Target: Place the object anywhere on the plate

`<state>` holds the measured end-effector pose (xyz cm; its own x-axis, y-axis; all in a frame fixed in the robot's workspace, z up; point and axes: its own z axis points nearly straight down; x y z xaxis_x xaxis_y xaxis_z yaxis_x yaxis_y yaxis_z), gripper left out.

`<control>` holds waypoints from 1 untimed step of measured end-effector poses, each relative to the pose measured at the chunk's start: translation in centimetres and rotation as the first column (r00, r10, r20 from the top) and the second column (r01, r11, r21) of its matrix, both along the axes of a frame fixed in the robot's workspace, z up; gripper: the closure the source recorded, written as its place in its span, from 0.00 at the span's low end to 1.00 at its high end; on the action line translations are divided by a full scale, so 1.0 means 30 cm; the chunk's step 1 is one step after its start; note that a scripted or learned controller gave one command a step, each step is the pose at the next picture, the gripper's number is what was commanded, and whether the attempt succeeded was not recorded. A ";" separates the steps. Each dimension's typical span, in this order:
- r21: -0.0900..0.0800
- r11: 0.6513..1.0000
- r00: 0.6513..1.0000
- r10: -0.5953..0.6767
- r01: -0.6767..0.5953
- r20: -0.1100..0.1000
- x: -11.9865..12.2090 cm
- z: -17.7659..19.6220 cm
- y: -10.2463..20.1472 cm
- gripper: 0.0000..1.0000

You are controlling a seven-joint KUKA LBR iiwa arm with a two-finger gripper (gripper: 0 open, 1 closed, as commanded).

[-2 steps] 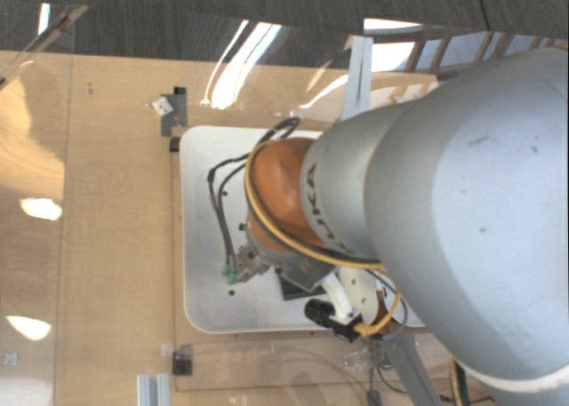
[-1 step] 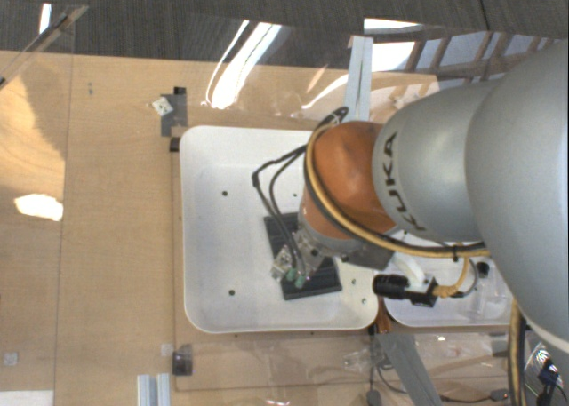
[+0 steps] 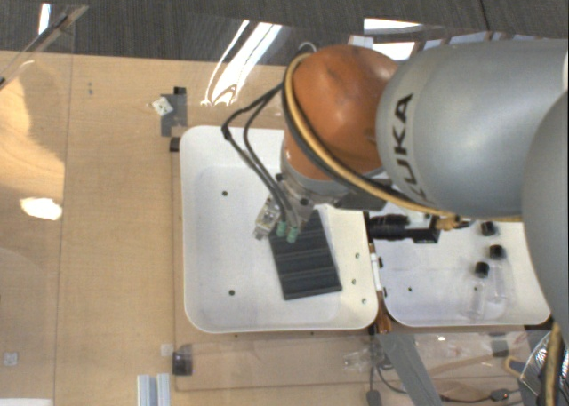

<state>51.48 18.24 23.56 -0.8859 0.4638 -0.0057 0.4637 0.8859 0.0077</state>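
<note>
Dark ribbed object (image 3: pixel 307 258) lies in the left bin (image 3: pixel 209 218), right half, long axis running near-far. Your gripper (image 3: pixel 286 228) hangs over its far end; can't tell its opening or any hold.

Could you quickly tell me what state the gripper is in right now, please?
Gripper: cannot be told; it sits low in the left bin, at the top end of the dark ribbed object.

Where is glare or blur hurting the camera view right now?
Camera view: bright glare streaks on the bench above the left bin; a pale reflection patch at far left; the arm looms large and soft, hiding much of the right bin; the dark ribbed object stays sharp.
</note>
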 end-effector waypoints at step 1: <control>-0.001 0.989 0.989 -0.146 0.146 -0.004 0.184 -0.139 0.179 1.00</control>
<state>57.00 23.61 19.38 -0.8087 0.5882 -0.0025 0.5882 0.8087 0.0054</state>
